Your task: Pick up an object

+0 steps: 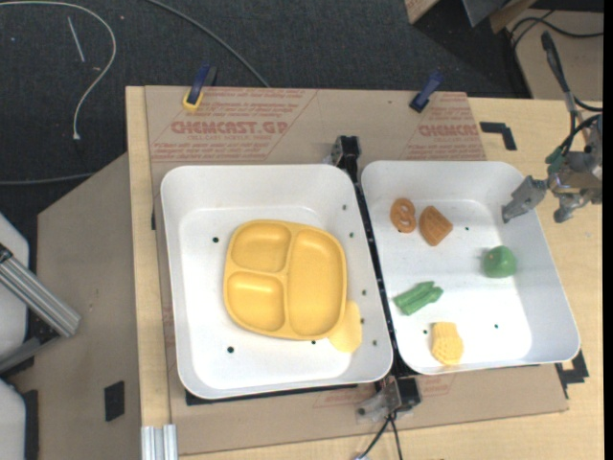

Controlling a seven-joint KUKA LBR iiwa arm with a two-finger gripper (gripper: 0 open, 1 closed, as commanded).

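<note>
Yellow divided plate (284, 280), blue clamps (199, 85)

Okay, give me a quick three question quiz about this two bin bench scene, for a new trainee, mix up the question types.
1. True or false: the yellow divided plate lies in the left bin.
2. Which item lies nearest the tool? A) pretzel B) green round toy C) yellow corn toy
3. Fill in: the green pod toy lies in the ___ bin.

Key: 1 true; 2 B; 3 right.
</note>
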